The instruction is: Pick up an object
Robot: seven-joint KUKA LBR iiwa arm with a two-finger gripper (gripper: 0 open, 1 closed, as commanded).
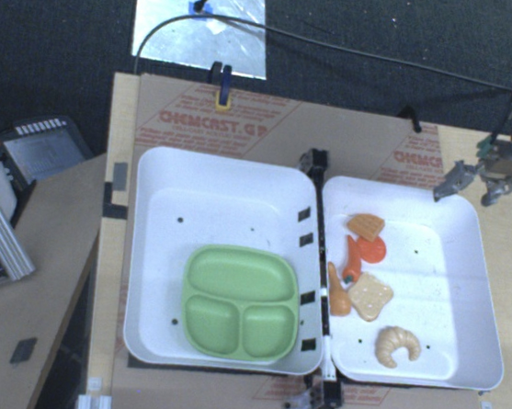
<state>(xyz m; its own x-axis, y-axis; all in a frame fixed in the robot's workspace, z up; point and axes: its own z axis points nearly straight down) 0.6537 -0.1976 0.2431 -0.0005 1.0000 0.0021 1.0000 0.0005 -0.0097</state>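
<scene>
From my remote station I am looking down on two white bins: the left bin (pixel 161 187) is carrying a pale green divided tray (pixel 239 301) with three compartments, lying flat toward its front. The right bin (pixel 467 299) is holding the food toys, clustered near its left wall: a tan cracker-like piece (pixel 365 226) at the back, an orange-red piece (pixel 365 251) just in front of it, an orange carrot-like wedge (pixel 337 292) touching a beige toast slice (pixel 370 296), and a curled, pale brown croissant (pixel 398 344) nearest the front. The gripper (pixel 477 183) is hovering over the bin's back right corner, fingers spread, pinching nothing
</scene>
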